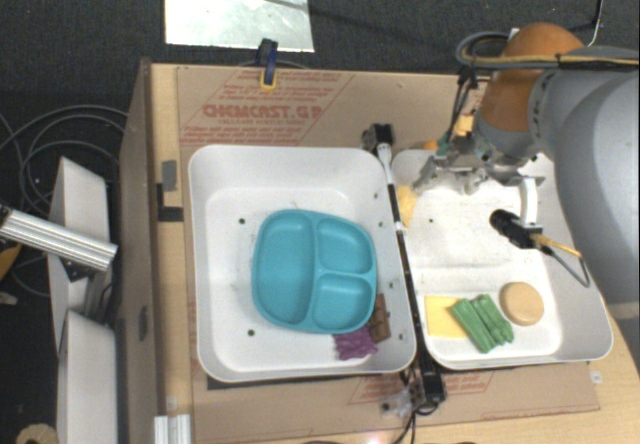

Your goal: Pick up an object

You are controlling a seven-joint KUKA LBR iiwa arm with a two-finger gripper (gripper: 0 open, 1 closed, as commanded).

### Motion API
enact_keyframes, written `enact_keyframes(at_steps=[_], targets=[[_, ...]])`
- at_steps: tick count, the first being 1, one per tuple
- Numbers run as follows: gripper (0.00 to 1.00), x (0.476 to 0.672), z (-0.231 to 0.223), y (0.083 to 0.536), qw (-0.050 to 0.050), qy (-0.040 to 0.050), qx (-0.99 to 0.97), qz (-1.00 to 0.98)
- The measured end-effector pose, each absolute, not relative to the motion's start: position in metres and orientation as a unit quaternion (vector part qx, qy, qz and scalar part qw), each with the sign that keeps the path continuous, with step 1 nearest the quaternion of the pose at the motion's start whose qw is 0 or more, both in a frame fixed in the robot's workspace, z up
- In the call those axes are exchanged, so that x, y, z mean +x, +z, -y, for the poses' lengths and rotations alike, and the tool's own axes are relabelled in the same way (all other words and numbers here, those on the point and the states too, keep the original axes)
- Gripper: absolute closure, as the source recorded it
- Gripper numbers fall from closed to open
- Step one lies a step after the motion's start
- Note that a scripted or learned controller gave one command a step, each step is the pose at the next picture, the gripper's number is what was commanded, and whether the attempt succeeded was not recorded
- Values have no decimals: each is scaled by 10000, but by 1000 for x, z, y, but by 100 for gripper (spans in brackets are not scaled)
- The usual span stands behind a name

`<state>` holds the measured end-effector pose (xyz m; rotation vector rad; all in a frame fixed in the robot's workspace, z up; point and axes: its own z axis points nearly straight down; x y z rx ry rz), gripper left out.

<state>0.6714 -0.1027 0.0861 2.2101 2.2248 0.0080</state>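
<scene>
My gripper (452, 178) hangs over the far left part of the right bin (590, 332), with the grey arm and its orange band behind it to the right. At the near end of that bin lie a yellow flat piece (440, 316), a green ribbed piece (482, 321) and a round tan piece (521, 303). A small orange-yellow piece (405, 202) sits by the bin's left wall, just left of and below the gripper. Nothing is visibly held.
The left bin (215, 192) holds a blue divided plate (312, 270), with a purple piece (351, 343) and a brown piece (381, 320) at its near right corner. The two bins meet at a ridge (396, 232). Cardboard lies beneath them.
</scene>
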Motion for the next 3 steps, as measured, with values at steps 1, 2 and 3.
enact_keyframes(at_steps=[1,2,3], targets=[[0,669,86,85,11,9,7047,-7095],[0,624,112,113,13,-1,7076,-7066],[0,655,85,83,5,12,7047,-7095]])
